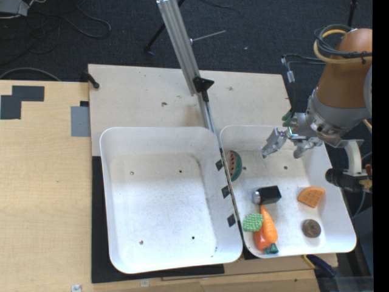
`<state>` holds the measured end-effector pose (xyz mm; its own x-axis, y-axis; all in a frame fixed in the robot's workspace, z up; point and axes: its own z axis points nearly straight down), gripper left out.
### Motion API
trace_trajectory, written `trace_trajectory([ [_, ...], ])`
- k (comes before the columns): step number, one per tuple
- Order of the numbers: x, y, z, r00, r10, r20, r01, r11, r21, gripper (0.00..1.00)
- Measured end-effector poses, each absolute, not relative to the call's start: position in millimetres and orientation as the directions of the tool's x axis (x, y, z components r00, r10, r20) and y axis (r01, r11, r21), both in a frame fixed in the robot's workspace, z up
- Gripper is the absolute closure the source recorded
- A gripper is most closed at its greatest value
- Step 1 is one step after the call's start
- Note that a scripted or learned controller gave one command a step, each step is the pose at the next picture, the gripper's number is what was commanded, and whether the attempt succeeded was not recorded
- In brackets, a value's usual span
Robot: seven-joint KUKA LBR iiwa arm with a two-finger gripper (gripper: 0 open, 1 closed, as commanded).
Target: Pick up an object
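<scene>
My gripper (285, 147) hangs over the back part of the right bin (340, 239), its two fingers spread open with nothing between them. Below it in that bin lie a black and silver block (267, 195), an orange waffle-like piece (311, 196), a brown round disc (312, 227), an orange carrot toy (268, 225) and a green textured piece (253, 222). A dark round item with red and green (233, 163) leans at the bin's left wall. All of these lie nearer the front than the gripper, apart from it.
The left bin (121, 140) stands beside the right one, separated by a divider with black clips (225, 191). A slanted metal rail (182, 47) rises behind the bins. The arm's orange band (352, 44) is at the right edge. Wooden bench surface lies to the left.
</scene>
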<state>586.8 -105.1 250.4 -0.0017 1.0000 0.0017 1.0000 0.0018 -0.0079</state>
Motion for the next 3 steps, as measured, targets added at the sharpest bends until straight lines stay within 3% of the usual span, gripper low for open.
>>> trace_trajectory([
  [1, 587.5, -106, 253, 0.001, 1.0, 0.001, 1.0, -0.001, -0.003, 0.0],
  [3, 593.8, -116, 138, 0.0, 1.0, 0.001, 1.0, 0.0, -0.008, 0.0],
])
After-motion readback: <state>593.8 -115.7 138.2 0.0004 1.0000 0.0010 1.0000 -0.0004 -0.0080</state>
